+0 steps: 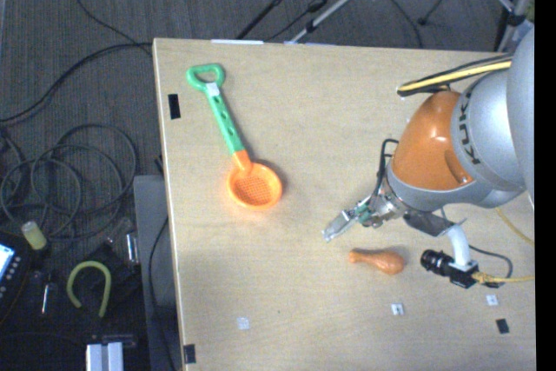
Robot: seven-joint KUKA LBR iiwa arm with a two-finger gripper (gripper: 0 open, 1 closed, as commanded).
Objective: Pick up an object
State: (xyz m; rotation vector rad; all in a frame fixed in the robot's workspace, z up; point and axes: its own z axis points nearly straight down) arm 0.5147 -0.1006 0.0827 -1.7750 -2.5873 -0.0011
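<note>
Currently nothing lifted | jaws (340, 224) look parted, empty, over worktop (304, 100) | orange drumstick-shaped toy (377, 260) at their 4 o'clock | grasp pending

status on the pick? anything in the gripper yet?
Done: the arm is down over the bench, gripper low near the surface.
In hand: nothing visible between its fingers; it sits up and left of the small orange drumstick-shaped toy, apart from it.
Left: close on an object and lift it. The green-handled orange strainer spoon lies flat, further left, apart from the gripper.
</note>
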